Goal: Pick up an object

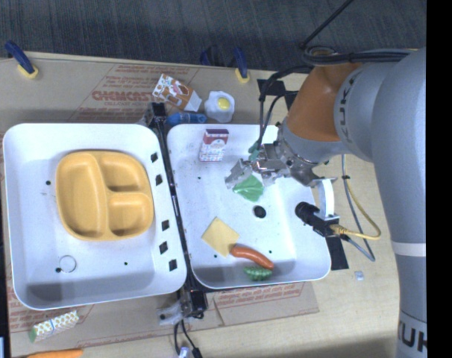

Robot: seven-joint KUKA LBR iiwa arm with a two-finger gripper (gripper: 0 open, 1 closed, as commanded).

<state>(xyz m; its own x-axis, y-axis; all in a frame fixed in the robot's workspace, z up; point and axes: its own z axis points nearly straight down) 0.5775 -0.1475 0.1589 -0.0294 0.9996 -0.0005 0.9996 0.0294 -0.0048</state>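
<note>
the pincer [248,171] hangs low in the right bin [308,263], right over a green leafy thing [250,189] that it seems to touch; how wide its fingers stand, and whether they have hold of the green thing, cannot be told from here. around the green thing in this bin lie a small red and white carton [213,145] toward the far wall, a yellow cheese slice [220,236] nearer the front, and beyond the slice an orange carrot [250,255] with a green bit [259,273] at the front wall. the carton's print is too small to read. the left bin [24,200], well apart from the green thing, holds a yellow divided tray [105,194]. the cardboard [129,94] behind the bins carries red writing that starts "chem".
</note>
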